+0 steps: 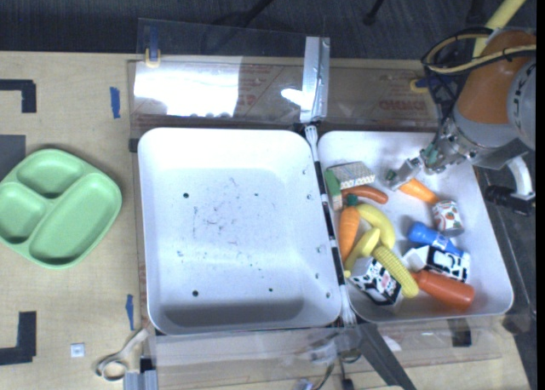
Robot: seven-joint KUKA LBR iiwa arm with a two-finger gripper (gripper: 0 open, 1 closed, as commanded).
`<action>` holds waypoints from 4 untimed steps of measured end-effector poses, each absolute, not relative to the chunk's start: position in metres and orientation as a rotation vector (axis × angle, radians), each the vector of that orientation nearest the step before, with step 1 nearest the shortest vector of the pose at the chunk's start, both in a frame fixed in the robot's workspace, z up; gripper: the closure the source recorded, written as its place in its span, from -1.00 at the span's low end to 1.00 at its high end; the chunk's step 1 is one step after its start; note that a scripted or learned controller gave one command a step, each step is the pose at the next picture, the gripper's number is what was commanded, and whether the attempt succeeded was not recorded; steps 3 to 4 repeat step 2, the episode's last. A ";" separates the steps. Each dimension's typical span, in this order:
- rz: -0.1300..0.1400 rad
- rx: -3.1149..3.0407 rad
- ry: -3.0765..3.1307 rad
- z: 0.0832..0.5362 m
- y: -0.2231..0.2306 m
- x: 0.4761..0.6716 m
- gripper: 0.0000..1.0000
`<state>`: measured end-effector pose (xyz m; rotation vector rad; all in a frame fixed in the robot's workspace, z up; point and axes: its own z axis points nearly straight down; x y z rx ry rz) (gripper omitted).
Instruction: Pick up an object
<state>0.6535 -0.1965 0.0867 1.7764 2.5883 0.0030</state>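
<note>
right bin [498, 248] holds a small orange carrot [417, 190]

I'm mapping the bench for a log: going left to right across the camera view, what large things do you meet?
Green divided plate → left white bin → right white bin holding toy food → robot arm at the right.

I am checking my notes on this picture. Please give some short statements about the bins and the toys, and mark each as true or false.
1. The toys lie in the right bin. True.
2. The green plate sits inside the left bin. False: it rests on the bench, left of both bins.
3. The banana touches a carrot. True.
4. The gripper hangs over the left bin. False: it is over the right bin's far side.
</note>
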 end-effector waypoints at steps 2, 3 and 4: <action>0.003 1.764 2.594 0.203 -0.186 0.623 1.00; 0.003 1.764 2.594 0.203 -0.186 0.623 1.00; 0.003 1.764 2.594 0.203 -0.186 0.623 1.00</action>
